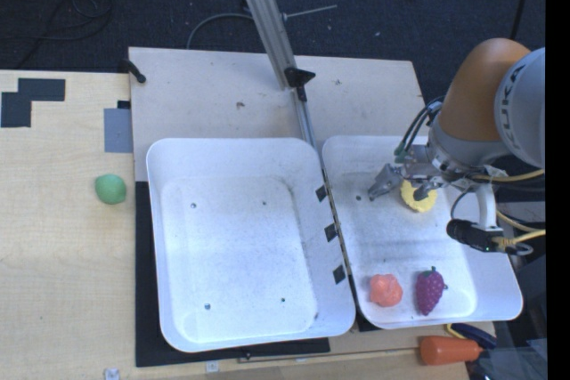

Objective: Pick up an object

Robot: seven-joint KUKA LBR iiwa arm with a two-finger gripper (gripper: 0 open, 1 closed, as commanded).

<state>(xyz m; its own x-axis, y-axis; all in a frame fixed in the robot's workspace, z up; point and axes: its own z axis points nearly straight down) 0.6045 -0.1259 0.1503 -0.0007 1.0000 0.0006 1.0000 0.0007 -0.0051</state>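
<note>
Gripper (408, 182) open in rt bin (356, 157), spread over yellow obj (420, 198), not gripping it.

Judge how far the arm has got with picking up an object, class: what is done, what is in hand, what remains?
Done: the arm has reached into the right bin, its gripper down at the yellow object. In hand: closing on it; no grasp is visible. Left: lifting it. The orange object and purple grapes lie untouched near the front.

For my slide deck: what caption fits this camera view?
Gripper over a yellow object in the right bin, near an orange fruit and grapes.
</note>
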